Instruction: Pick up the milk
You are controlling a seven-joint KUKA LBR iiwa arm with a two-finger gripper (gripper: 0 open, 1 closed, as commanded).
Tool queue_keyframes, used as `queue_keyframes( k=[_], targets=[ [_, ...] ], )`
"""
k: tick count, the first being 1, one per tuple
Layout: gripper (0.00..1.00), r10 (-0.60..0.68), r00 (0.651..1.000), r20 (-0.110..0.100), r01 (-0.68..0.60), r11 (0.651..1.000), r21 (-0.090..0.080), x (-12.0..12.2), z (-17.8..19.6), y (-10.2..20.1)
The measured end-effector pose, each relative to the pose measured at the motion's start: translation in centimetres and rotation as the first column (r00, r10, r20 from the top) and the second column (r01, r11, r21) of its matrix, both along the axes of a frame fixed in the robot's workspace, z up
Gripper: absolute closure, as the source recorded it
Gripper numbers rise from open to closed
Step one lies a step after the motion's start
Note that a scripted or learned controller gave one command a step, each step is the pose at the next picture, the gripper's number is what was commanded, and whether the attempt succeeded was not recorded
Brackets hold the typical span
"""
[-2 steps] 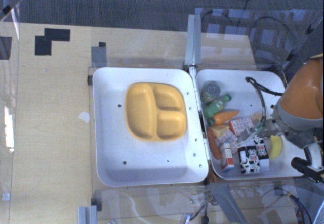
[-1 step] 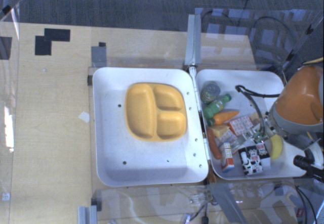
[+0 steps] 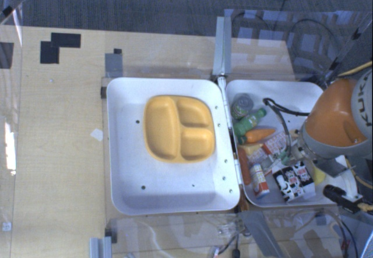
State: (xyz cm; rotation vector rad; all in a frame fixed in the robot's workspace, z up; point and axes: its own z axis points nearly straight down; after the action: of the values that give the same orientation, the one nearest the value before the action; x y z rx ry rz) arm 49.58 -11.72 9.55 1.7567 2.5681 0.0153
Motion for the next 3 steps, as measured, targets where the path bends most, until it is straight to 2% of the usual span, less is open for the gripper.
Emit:
queue_keyframes(
  k=[1, 2, 3],
  targets=[
    [0.0, 0.015, 1.0, -0.006, -0.015, 1.0, 0.004, -0.1, 0.4, -5.4],
    [1.0, 0.021, 1.0, 0.004, -0.021, 1.0, 0.007, 0.4, 1.6, -5.1],
    [1.0, -0.031, 0.999, -0.02, 0.032, 0.999, 0.007, 2.6, 14.3, 1.2]
  ],
)
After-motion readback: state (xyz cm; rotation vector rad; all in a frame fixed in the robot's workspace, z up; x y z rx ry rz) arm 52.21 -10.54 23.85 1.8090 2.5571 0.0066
